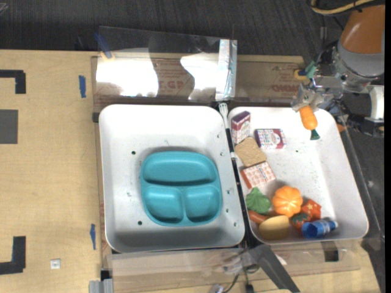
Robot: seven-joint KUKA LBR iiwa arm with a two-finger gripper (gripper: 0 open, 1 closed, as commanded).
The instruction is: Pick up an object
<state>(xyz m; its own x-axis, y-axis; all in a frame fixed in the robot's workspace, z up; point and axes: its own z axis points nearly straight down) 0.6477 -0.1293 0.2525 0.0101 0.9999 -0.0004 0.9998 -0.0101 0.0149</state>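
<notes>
My gripper [309,101] hangs over the far right corner of the right bin [342,182], below the orange wrist band. A small toy carrot [309,118], orange with a green tip pointing down, dangles from between its fingers, so the gripper is shut on it. The carrot appears lifted off the bin floor. Other items lie in this bin: a maroon carton [241,126], a purple packet [269,138], a tan cracker [251,152], a checkered packet [259,175], an orange pumpkin [287,200] and a blue bottle [319,227].
The left bin [122,133] holds a teal divided plate [181,187]. A green leafy toy [256,200], a yellow piece [274,226] and a red piece [310,210] crowd the right bin's near edge. A clear plastic sheet [183,72] stands behind the bins.
</notes>
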